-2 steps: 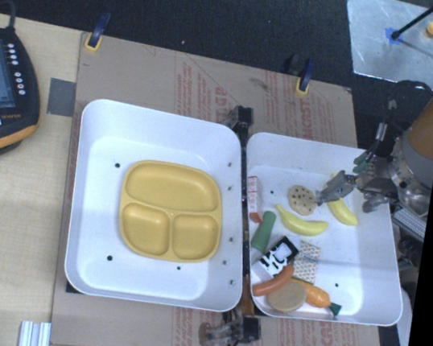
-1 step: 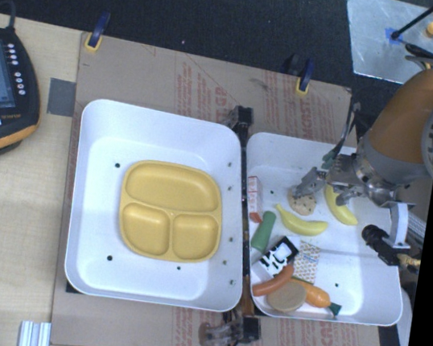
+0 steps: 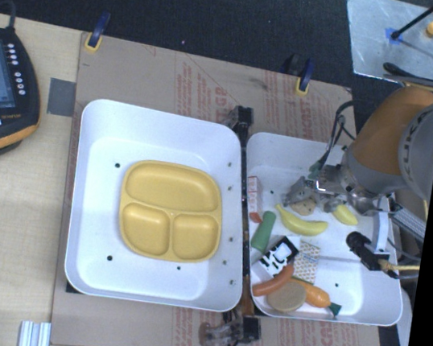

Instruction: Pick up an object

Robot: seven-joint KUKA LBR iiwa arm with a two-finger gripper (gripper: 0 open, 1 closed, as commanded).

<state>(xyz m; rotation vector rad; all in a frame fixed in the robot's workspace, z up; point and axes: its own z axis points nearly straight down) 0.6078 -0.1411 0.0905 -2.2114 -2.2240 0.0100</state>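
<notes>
Plainly, no single object is marked out yet; the candidates all lie in the right bin (image 3: 390, 314). Closest to the tool is a yellow banana (image 3: 303, 223), lying across the bin's middle, with a smaller yellow piece (image 3: 346, 215) just beside it toward the right wall. A green cylinder (image 3: 262, 232) lies along the left wall, a black-and-white card (image 3: 277, 256) sits next to it, and toward the near edge a sausage (image 3: 274, 281), a tan disc (image 3: 286, 299) and a carrot (image 3: 317, 295) crowd together, some touching. The gripper (image 3: 315, 190) hangs low near the bin's far edge, just above the banana; whether it is released or clenched I cannot tell, since the wrist hides it.

The left bin (image 3: 84, 188) carries a yellow divided plate (image 3: 171, 210) at its centre.

The risk, I judge, is a miss: the gripper seems to sit beyond the banana, not over it, so closing there may catch nothing or nudge the fruit aside. The curved, smooth toys could also squirt out.
</notes>
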